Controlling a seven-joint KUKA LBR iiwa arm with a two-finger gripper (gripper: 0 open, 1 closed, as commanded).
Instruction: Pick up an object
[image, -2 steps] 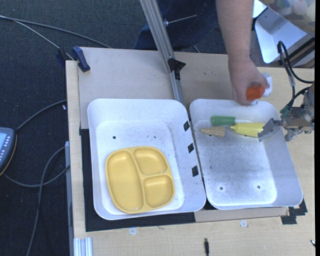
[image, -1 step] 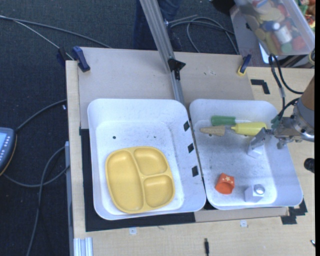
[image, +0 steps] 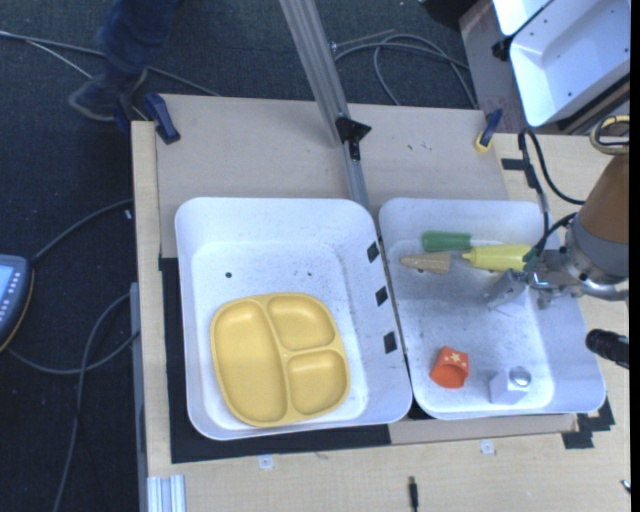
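Observation:
The right bin (image: 570, 395) holds several small objects. A green cylinder (image: 446, 241) and a yellow piece (image: 495, 258) lie end to end near the far wall, with a tan wedge (image: 427, 263) just left of them. An orange cup with a star (image: 450, 367) and a grey block with a silver knob (image: 511, 384) sit near the front wall. My gripper (image: 520, 290) hangs low over the bin's right half, just below the yellow piece. It is open, with only bare bin floor between the fingers.
The left bin (image: 200, 230) carries a yellow divided plate (image: 280, 356) in its front half. A slanted metal pole (image: 325, 70) rises behind the bins. A black cable (image: 535, 185) runs down to the wrist along the right bin's far corner.

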